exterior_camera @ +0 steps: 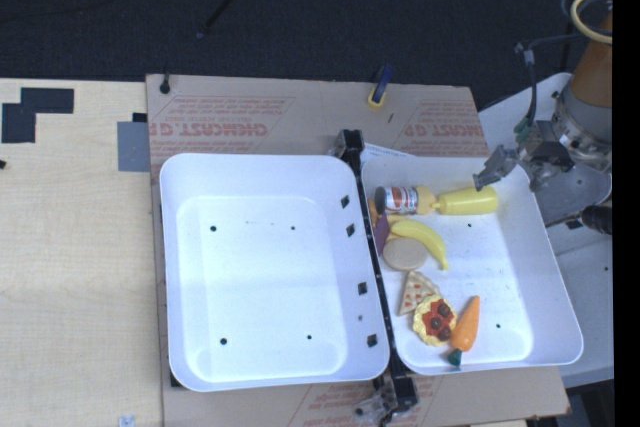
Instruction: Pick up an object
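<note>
Hovering just off the right bin's (555, 315) upper right rim, pincer (518, 165) spread and holding nothing. Lying inside that bin, toward its left wall: yellow bottle (465, 202), can (401, 200), banana (421, 240), pizza slice (417, 293), carrot (465, 323).

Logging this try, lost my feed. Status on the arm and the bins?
End effector over right bin's far right corner, nothing held. Toy food clustered along the bin's left side: banana, carrot, pizza slice. Yellow bottle nearest, path clear.
</note>
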